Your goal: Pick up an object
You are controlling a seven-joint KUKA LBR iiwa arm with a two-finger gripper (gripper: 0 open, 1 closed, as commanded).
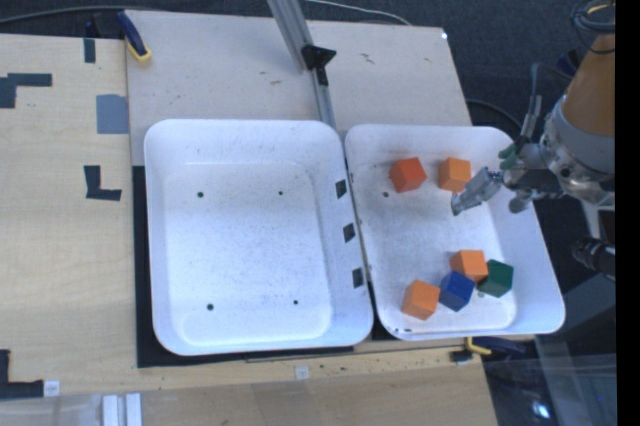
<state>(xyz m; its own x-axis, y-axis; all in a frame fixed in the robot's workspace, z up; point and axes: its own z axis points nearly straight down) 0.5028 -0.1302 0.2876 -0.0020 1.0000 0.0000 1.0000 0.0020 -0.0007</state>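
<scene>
Grey arm point(590, 129) showing orange band above wrist; black cables running along it; metallic grey gripper point(478, 193) with teal accent.

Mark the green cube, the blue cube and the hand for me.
green cube point(496, 277), camera view, its top face
blue cube point(457, 290), camera view, its top face
hand point(476, 193), camera view, between its fingertips

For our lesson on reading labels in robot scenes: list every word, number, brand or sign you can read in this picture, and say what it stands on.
None can be read.
Dark tape shapes on the bench: marks, not letters.
Small dark tabs on the bin rim: too small to read.
Coloured cubes: plain faces.
</scene>
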